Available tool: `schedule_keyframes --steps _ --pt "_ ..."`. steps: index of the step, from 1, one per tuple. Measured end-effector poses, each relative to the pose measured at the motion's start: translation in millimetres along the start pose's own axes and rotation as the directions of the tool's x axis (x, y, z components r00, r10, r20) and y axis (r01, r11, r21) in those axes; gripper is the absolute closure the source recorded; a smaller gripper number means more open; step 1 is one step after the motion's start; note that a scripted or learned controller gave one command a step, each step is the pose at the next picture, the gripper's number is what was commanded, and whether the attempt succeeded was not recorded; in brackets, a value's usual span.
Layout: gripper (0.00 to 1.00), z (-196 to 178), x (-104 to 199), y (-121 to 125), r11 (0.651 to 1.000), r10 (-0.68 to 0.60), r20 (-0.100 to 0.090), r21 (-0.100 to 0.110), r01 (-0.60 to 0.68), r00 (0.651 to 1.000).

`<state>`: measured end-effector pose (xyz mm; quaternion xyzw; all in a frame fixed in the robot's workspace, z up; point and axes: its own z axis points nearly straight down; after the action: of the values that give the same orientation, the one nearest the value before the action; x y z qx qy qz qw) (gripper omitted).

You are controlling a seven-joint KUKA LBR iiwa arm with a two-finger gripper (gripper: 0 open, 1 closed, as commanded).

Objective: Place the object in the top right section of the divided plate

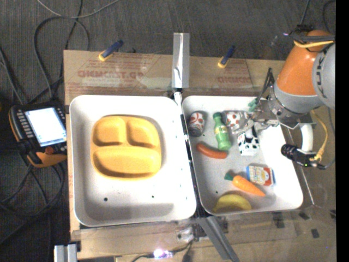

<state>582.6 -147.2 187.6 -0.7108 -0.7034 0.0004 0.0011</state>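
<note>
A yellow divided plate (128, 146) lies in the left bin, with two small sections at the top and one wide section below. Its top right section (144, 131) holds nothing. In the right bin lie a small can (196, 123), a green bottle (222, 132), a red sausage (212, 151), a black-and-white cow-patterned carton (248, 143), a red-and-white speckled item (235, 119), a carrot (246, 184), a small packet (259, 174) and a banana (232, 202). My gripper (252, 123) hangs over the right bin's upper part, just above the cow carton and beside the speckled item.
The two white bins (82, 201) sit side by side with a ridge between them. A handheld pendant with a lit screen (44, 125) lies left of the bench. Cables run across the floor behind. The arm's orange band (302, 64) is at the upper right.
</note>
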Motion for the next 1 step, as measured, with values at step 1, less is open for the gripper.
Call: schedule_keyframes --steps 1 --pt "1.00 5.1 64.0 -5.1 0.992 -0.126 0.002 0.001 0.126 0.992"
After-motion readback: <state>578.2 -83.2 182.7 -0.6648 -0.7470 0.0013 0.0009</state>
